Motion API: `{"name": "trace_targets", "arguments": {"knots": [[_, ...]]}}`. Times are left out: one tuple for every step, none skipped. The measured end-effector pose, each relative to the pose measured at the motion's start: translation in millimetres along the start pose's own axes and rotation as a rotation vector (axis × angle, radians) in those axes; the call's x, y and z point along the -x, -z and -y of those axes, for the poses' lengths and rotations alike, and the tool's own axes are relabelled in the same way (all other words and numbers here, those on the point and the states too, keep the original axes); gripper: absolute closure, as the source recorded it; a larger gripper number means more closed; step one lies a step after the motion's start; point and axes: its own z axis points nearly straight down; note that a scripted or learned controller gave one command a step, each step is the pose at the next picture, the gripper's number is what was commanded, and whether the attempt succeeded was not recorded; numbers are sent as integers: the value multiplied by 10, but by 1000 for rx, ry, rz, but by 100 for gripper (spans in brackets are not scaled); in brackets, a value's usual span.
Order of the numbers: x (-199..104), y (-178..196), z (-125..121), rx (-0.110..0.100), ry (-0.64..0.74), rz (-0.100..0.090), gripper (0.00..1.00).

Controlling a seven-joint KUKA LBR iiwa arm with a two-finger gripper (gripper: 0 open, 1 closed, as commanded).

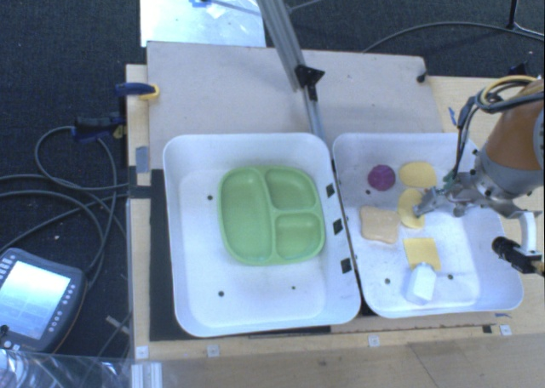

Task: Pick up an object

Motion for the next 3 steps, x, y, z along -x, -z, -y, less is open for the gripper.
{"name": "trace_targets", "arguments": {"knots": [[3,125,-14,5,0,1,100],[-25,710,-129,8,7,2,100],[-35,1156,-115,6,7,1,100]]}}
